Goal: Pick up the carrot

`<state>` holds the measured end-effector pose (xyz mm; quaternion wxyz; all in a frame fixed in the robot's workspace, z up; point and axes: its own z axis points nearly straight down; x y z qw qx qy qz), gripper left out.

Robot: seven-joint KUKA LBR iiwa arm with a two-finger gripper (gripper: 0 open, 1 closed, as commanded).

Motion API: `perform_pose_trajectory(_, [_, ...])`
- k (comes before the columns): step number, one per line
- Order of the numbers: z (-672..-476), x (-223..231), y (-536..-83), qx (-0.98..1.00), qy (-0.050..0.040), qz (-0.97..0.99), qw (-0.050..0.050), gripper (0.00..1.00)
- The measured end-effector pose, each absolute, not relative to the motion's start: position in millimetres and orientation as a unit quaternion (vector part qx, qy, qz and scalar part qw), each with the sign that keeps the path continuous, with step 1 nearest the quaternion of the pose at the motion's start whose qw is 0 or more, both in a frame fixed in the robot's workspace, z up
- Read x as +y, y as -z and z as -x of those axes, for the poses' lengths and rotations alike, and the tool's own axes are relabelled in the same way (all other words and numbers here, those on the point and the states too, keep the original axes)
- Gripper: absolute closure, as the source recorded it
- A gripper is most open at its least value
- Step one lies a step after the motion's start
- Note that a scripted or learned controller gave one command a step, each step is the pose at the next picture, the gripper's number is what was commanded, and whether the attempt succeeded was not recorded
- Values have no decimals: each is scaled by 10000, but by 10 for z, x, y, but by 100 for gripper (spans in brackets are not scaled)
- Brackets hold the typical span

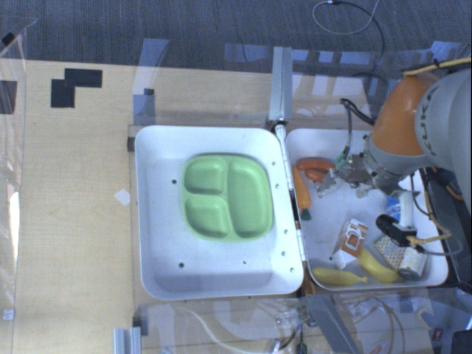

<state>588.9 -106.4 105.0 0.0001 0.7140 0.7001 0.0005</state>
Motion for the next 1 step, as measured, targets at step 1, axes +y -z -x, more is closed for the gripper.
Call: perform_pose_trajectory(1, [-5907,-1052,-1131,7009,-11,-7132,6,100])
